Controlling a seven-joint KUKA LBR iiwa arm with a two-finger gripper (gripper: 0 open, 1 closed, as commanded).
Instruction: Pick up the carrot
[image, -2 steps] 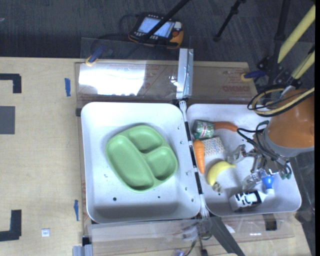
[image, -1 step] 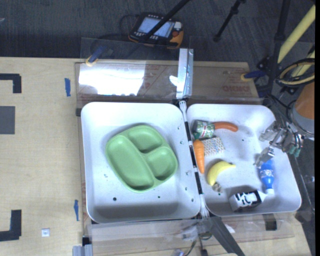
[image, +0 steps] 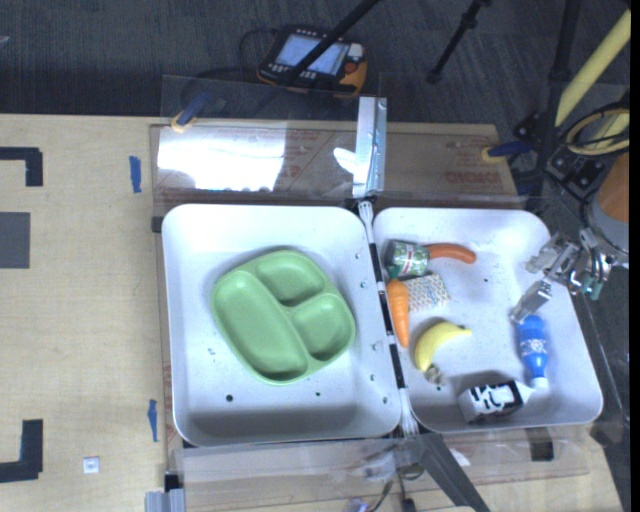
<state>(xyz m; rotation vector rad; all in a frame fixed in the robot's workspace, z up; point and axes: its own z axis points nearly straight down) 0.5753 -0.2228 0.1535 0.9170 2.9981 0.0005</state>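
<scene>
Where two white bins (image: 190, 400) sit, wooden bench (image: 80, 300) meets dark carpet (image: 120, 50).

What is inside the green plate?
Nothing shows in the green plate; its three sections look bare. It hides the patch of left bin floor beneath it.

1. The arm (image: 612, 200) is cut off by the right edge; just its orange band and wrist show.
2. The tool (image: 548, 275) is too small and cluttered to tell how its fingers stand.
3. The green can (image: 407, 259) hides one end of the orange chilli (image: 450, 254).
4. The print on the black-and-white object (image: 492, 397) is too blurred to read.
</scene>
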